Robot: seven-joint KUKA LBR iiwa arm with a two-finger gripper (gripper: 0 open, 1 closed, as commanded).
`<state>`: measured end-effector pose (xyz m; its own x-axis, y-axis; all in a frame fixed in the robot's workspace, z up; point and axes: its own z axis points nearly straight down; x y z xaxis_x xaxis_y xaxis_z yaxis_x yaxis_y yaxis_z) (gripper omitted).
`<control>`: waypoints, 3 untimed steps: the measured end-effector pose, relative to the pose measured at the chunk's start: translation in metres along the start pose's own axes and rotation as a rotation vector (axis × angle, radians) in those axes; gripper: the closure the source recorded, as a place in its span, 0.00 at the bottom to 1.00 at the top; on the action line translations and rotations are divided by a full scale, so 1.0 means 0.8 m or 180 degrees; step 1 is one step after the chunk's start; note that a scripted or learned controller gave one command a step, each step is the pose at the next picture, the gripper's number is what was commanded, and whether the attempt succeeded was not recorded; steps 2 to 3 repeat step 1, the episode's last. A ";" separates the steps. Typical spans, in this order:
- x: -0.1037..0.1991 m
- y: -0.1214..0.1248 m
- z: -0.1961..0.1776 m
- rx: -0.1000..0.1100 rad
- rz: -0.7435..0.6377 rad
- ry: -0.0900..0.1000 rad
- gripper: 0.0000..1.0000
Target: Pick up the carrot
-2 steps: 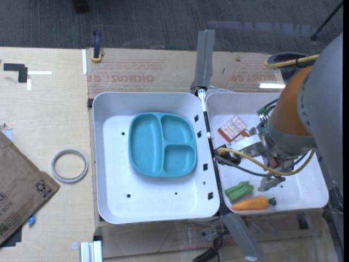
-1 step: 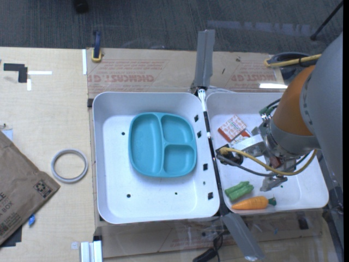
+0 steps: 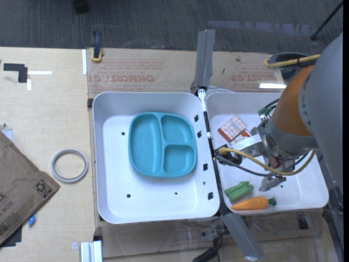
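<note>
The carrot lies at the near edge of the right bin, just beside a green pod, looking light, rigid and smooth-skinned, best pinched across its thick middle, while the gripper hangs just above it, grip unreadable.

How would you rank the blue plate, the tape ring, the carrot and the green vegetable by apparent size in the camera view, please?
1. Blue plate, clearly the largest.
2. Tape ring.
3. Carrot.
4. Green vegetable, only slightly smaller than the carrot, so those two are close.
</note>
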<state>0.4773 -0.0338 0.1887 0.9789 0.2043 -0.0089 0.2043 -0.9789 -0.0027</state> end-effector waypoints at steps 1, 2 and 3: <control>0.004 -0.019 0.000 -0.0001 -0.0007 0.0000 0.00; 0.004 -0.019 0.000 -0.0001 -0.0007 0.0000 0.00; 0.004 -0.019 0.000 -0.0001 -0.0007 0.0000 0.00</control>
